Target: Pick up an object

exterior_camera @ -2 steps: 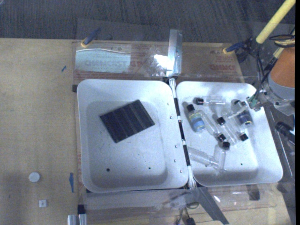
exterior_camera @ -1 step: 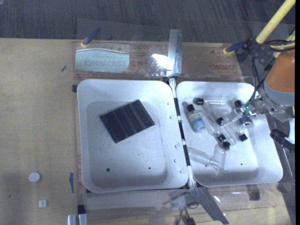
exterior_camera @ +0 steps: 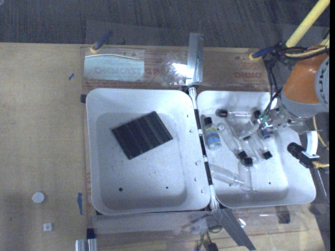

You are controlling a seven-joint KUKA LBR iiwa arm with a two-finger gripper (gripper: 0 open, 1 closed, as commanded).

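The arm (exterior_camera: 306, 82), grey with its orange band, reaches in over the upper right part of the right bin (exterior_camera: 301, 190), and its pincer (exterior_camera: 264, 123) hangs low there among a clutter of clear plastic pieces and small black caps; whether it is wide, narrow or holding anything I cannot tell. A small bottle with a blue label (exterior_camera: 212, 136) lies in the right bin near its left wall, well apart from the pincer. The left bin (exterior_camera: 99, 156), beside the right bin, holds a dark ribbed rectangular pad (exterior_camera: 142, 134) lying flat and askew.
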